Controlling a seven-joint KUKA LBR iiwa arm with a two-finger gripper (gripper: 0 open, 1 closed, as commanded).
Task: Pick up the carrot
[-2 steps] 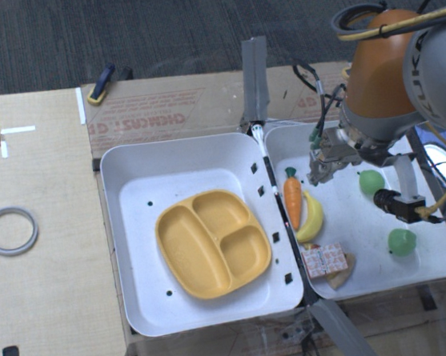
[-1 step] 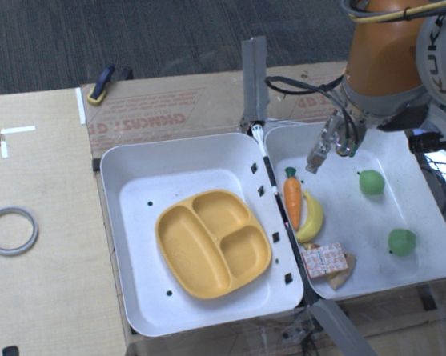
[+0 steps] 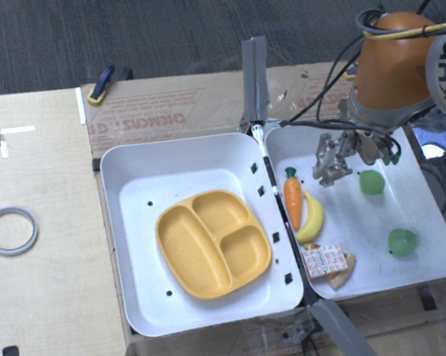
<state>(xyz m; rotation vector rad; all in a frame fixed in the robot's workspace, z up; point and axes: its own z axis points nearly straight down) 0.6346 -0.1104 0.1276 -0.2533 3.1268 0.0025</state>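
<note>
Carrot (image 3: 292,197) beside banana (image 3: 312,217) in right bin (image 3: 433,212) (yellow tray (image 3: 212,243) in left), tool (image 3: 333,165) spread, empty-handed

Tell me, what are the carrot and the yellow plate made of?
The carrot looks like toy plastic: smooth, even orange, with a tidy green top. The yellow plate also seems plastic: one flat matte colour, with soft moulded walls between its three sections. I can't be certain from looks alone.

The divided plate (image 3: 213,243) lay in the left bin (image 3: 127,185). In the right bin (image 3: 438,255), the carrot (image 3: 292,197) lay at the left wall, on the banana (image 3: 312,217). The carton (image 3: 324,260) was in front of them, two round fruits (image 3: 372,183) to the right, and the gripper (image 3: 333,166) between.
</note>
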